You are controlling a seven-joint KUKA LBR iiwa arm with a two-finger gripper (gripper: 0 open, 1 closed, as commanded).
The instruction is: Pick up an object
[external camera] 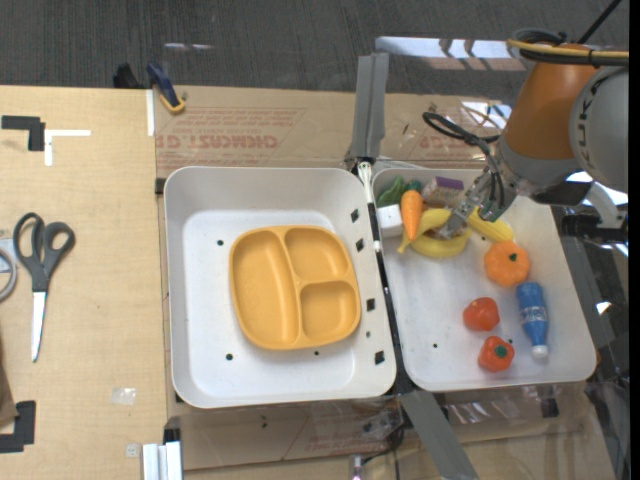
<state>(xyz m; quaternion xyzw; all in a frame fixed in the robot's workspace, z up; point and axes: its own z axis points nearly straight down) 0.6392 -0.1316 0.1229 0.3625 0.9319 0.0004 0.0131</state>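
The right bin (436,320) holds several toy foods. An orange carrot (411,211) stands at its back left beside a yellow banana (438,245). Further right lie an orange fruit (507,265), a blue bottle (533,316), a red tomato (481,314) and a red-orange piece (496,353). A green item (398,190) and a purple item (443,183) sit along the back wall. My gripper (472,213) hangs low over the back of this bin, right above the banana's upper end, and hides part of it.
The left bin (185,268) holds a yellow divided plate (296,286). Scissors (40,258) lie on the wooden bench at far left. A blue-handled tool (165,88) rests behind the left bin. Cables loop near the arm at the back right.
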